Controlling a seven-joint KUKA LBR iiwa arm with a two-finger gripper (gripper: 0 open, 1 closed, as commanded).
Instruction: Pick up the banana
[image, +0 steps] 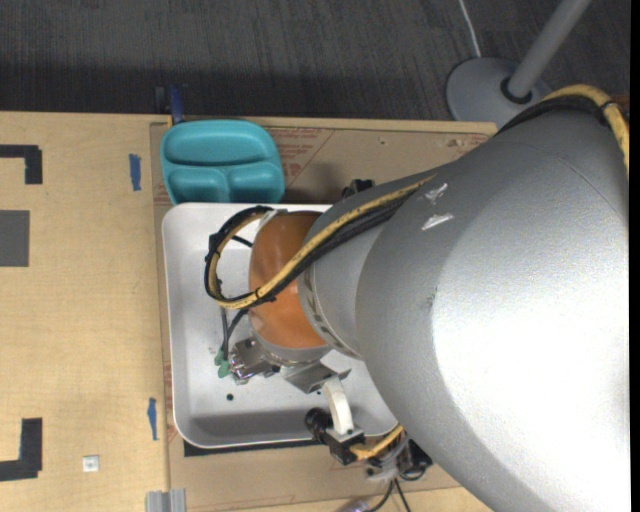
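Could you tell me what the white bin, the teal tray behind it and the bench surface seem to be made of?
White bin: probably moulded plastic, smooth and slightly glossy, with rounded corners and a soft sheen.
Teal tray: looks like moulded plastic too, matte to satin, with rounded compartments.
Bench surface: seems cardboard or fibreboard, flat, dull tan, with strips of blue tape on it.

A single camera sits fixed above the bench and looks down at a slant, with the floor (300, 50) across the top of its view. It is close enough that the arm (500, 280), reaching in from the right, covers much of the white bin (190, 330) below.
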